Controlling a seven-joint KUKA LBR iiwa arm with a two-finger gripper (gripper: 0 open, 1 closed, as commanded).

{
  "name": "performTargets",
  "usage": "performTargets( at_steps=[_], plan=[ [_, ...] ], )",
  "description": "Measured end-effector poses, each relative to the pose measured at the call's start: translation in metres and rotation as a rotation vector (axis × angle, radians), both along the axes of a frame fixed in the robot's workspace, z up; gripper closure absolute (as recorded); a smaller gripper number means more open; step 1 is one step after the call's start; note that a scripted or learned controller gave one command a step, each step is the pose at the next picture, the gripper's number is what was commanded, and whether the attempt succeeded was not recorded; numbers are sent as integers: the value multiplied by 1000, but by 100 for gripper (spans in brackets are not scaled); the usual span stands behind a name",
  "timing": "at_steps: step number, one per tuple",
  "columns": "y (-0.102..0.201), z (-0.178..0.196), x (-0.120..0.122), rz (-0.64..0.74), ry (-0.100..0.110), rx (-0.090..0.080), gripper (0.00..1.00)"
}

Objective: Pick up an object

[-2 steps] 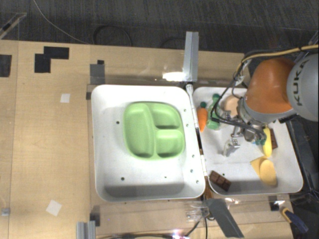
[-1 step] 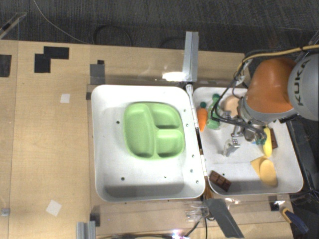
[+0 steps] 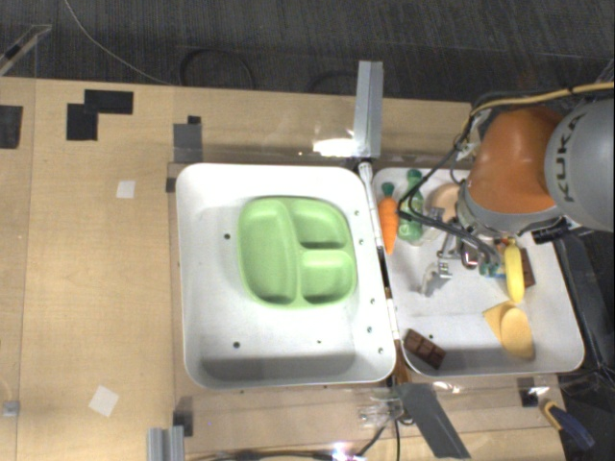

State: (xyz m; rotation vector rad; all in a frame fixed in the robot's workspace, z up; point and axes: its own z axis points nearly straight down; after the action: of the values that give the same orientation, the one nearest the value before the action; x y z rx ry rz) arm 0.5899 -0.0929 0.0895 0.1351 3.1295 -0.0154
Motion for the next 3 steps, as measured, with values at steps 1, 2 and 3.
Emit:
performTargets(
  at_steps=[1,2,3],
  plan=[
    [3,11,5,6,-15,1,100],
    [2,10,2,5,-7,0,0],
    [3,1,-39,-160,-12,12,0]
  ],
)
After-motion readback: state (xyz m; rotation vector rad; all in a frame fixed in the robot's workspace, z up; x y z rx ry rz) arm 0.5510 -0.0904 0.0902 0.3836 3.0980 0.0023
